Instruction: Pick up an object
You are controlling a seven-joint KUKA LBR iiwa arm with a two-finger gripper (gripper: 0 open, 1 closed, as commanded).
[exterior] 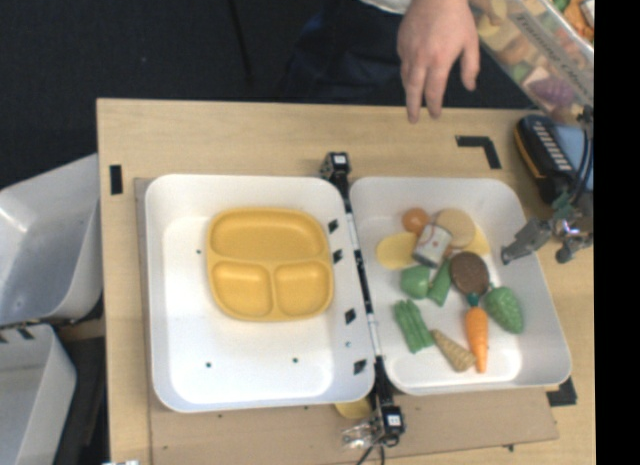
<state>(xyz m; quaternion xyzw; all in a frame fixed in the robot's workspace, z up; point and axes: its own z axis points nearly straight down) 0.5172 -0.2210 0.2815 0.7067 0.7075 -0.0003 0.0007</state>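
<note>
Currently, the end effector hovers at the right bin's right edge; its state cannot be determined. Toy food occupies that bin.

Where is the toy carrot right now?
The toy carrot lies in the right bin, near its front edge, between the waffle cone on its left and the bumpy green vegetable on its right.
</note>
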